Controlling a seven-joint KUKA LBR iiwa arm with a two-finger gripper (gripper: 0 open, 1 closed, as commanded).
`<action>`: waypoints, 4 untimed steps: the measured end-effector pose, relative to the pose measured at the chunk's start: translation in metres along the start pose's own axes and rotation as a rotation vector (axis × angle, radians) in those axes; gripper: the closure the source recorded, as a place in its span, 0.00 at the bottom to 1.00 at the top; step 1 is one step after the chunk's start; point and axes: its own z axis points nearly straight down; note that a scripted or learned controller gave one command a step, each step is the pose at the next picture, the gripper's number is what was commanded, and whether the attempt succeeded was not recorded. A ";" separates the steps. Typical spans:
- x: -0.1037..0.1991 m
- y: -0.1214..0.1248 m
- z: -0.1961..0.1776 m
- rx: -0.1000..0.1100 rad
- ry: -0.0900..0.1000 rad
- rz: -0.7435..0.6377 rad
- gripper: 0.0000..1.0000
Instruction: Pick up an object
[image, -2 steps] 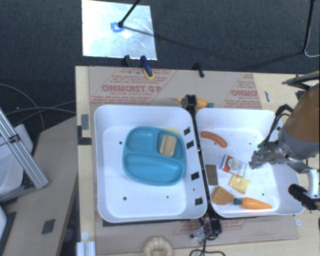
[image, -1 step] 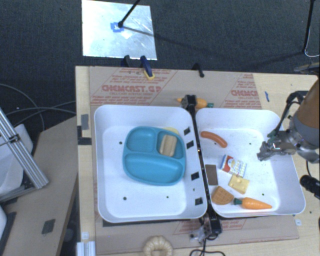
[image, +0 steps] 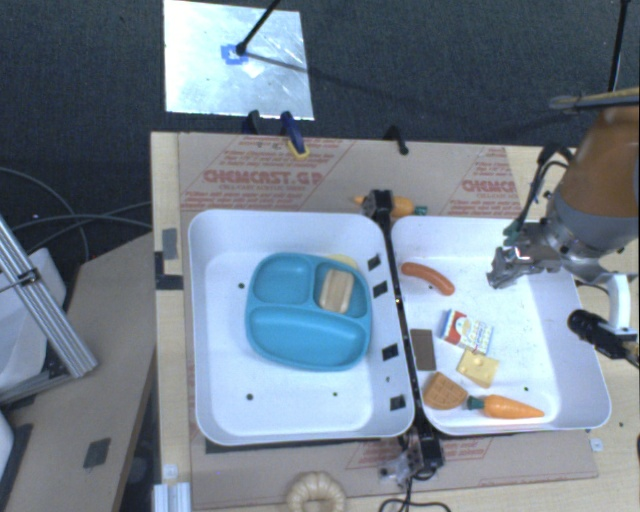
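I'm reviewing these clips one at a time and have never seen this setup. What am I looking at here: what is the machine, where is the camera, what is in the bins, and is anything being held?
This is one picture from a fixed camera above a bench, looking down at a slant. The grey arm with an orange band, entering from the right, is a robot arm; its gripper hangs over the right bin.

Two shallow white bins sit side by side. The left bin holds a blue divided plate with a tan, bread-like piece in its upper right compartment. The right bin holds toy food: a sausage, a small red and white carton, a yellow cheese-like wedge, a brown pastry-like piece and a carrot.

Nothing is visible between the gripper's fingers, and every item lies on a bin floor.
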 end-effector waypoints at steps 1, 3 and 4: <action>0.031 0.043 0.011 0.003 0.001 0.000 1.00; 0.060 0.070 -0.004 0.003 0.000 0.002 1.00; 0.061 0.064 0.016 0.006 -0.001 0.006 1.00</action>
